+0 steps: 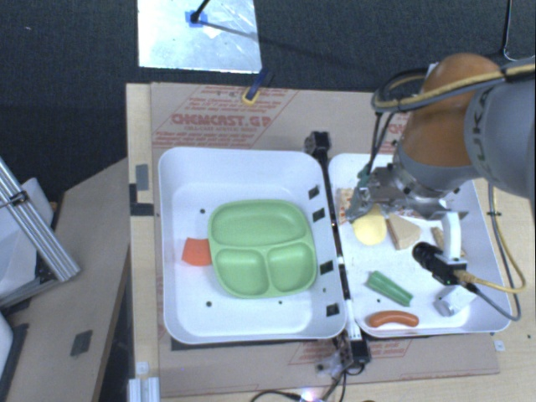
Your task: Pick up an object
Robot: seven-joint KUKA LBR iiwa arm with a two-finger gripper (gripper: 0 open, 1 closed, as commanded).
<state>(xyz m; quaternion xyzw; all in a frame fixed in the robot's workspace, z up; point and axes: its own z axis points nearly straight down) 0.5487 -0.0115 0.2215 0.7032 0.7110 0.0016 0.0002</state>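
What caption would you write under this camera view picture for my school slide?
Robot gripper reaches down beside a yellow toy in the right bin; a green plate sits in the left bin.

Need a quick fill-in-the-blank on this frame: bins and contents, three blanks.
1. The green divided plate lies in the ____ bin.
2. The small block beside the plate, on its left, is ____ in colour.
3. The sausage lies at the near edge of the ____ bin, just below the green stick.

Missing words: left; orange; right

I see a divided plate [260,248] and a block [197,252] in the left bin [180,170]; a sausage [394,318] lies lower right of the frame, in the right bin [481,308].
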